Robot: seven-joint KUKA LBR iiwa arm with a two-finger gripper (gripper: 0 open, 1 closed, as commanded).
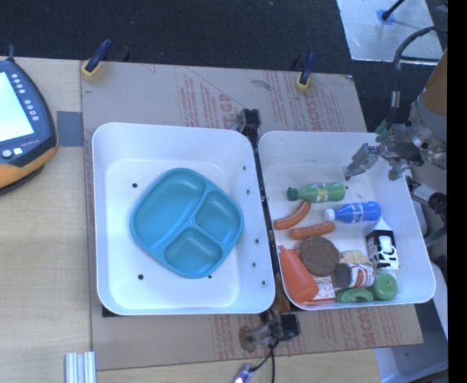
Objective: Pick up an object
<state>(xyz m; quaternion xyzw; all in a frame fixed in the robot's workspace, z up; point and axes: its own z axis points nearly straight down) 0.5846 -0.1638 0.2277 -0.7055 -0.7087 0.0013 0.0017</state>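
- Since the hand (pixel 374 159) hangs over the 1 o'clock corner of the right bin (pixel 425 238) with nothing between its fingers, nothing's picked yet. I honestly can't tell from this angle how far apart the fingers stand.
- Closest candidates are the green bottle (pixel 317 191) and the blue bottle (pixel 354 211), both lying on their sides toward 7 o'clock from the hand. Round bottles lying flat probably roll off if the fingers close along the length instead of across.
- Further toward 6 o'clock it gets crowded: two sausages (pixel 292 214), a brown patty (pixel 319 254), an orange-red scoop-like piece (pixel 295 280), a black-and-white carton (pixel 383 250) and a green ring toy (pixel 354 295) all bunched up, several touching. Going in there risks nudging neighbours or pinching two things at once.
- That near-wall position is my other worry: a finger could clip the bin rim on the way down.
- Blue divided plate (pixel 187 223) sits alone in the left bin (pixel 105 214), well apart from the hand. It looks flat and wide, so likely a poor grab anyway.
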